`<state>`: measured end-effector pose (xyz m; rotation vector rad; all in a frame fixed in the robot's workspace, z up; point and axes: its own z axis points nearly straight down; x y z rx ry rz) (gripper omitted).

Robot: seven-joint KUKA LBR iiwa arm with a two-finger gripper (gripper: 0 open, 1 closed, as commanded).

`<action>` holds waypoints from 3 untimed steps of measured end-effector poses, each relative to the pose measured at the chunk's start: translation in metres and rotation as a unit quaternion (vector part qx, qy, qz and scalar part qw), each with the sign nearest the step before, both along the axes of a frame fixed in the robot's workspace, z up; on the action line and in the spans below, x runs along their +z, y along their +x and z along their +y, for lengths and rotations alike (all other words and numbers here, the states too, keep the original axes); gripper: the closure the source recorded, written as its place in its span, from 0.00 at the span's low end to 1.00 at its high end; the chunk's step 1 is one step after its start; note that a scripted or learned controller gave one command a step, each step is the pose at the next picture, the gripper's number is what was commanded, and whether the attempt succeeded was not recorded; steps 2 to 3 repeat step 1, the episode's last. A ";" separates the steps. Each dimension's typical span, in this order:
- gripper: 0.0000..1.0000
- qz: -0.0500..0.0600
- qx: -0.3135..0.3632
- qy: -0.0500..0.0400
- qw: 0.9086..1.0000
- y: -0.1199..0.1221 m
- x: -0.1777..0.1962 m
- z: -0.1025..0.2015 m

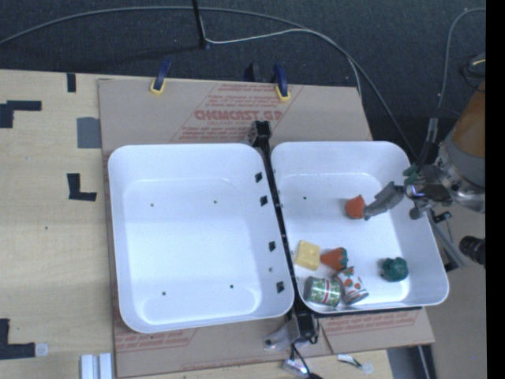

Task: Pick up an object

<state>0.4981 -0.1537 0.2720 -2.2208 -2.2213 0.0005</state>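
Note:
The right bin (339, 160) holds several small objects. An orange-red lump (356, 206) lies near its middle. My gripper (374, 206) reaches in over the bin's right wall and its tip sits right beside that lump, on its right side. I cannot tell whether it touches or holds it. Lower in the bin are a yellow block (308, 254), a red piece with a green top (334, 258), a green can (323, 291), a red-and-white can (353, 285) and a dark green lump (394, 268).
The left bin (189, 235) stands against the right one, with a black divider strip (272, 219) between them. Both rest on a cardboard sheet (229, 113) held by clamps at the back. The arm's orange band (473, 125) is at the right edge.

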 end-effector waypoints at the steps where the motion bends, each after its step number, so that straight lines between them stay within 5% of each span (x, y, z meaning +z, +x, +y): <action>1: 0.00 0.007 -0.002 0.002 1.000 0.013 -0.174 -0.053; 3: 0.00 0.007 -0.002 0.002 1.000 0.013 -0.174 -0.053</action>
